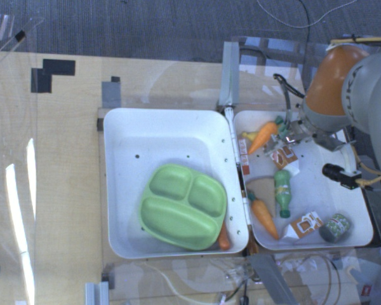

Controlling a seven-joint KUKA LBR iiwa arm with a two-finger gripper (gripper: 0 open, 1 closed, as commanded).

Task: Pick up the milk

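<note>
Reaching into the right bin for the milk, my grip unreadable from here.

My arm (343,88) comes in from the right over the right bin (362,234), beside the left bin (114,170) that carries the green divided plate (184,205). My gripper (291,131) hangs at the right bin's far end, next to a carrot (262,136) and just above a small brown-and-white carton (284,157); whether it is spread or closed, or has anything, I cannot tell. A second carton of the same kind (305,224) lies at the near end beside a dark can (335,227), with a green bottle (282,192) and another carrot (265,216) between. I take these cartons for the milk; which one is meant I cannot say. I judge it light, thin-walled, easily crushed, so I would close gently across its flat sides.
</note>
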